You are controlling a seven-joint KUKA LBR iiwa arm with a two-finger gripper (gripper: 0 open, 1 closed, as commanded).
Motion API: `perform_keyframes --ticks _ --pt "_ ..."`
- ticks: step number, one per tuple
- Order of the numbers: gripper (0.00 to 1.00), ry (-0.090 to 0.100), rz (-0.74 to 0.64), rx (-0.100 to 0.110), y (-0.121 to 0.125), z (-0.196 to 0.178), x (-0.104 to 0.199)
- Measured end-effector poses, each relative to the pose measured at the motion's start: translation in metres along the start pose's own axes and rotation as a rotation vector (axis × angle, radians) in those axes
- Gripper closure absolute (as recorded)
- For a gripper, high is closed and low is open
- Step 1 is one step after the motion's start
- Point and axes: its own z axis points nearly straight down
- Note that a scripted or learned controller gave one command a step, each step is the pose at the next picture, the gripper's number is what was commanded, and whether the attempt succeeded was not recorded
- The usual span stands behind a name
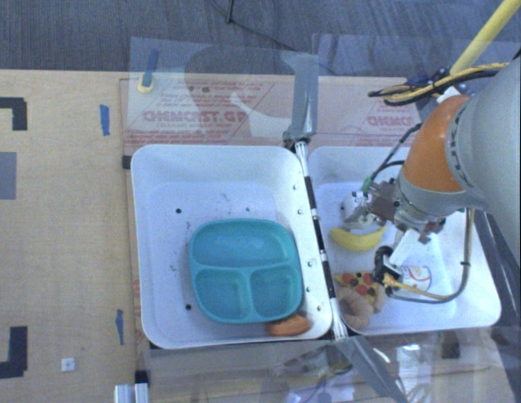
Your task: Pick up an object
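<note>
The gripper (pixel 371 217) hangs low in the right bin (pixel 475 309), right of centre in the frame; whether its claw is wide or narrow I cannot tell. Just below it lies a yellow banana-shaped toy (pixel 355 239) (probably light, smooth, a little slippery), best pinched across its middle. Further down sits a tan lumpy toy (pixel 359 302). The left bin (pixel 160 225) holds a teal divided tray (pixel 244 269).

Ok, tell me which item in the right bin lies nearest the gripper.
The yellow banana, just below-left of the gripper. The tan toy and the small colourful pieces lie farther toward the bin's front edge.
</note>
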Motion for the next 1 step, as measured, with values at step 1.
perform_keyframes --ticks 1 --pt "0.00 0.002 0.009 0.001 0.0186 0.0002 -0.0027"
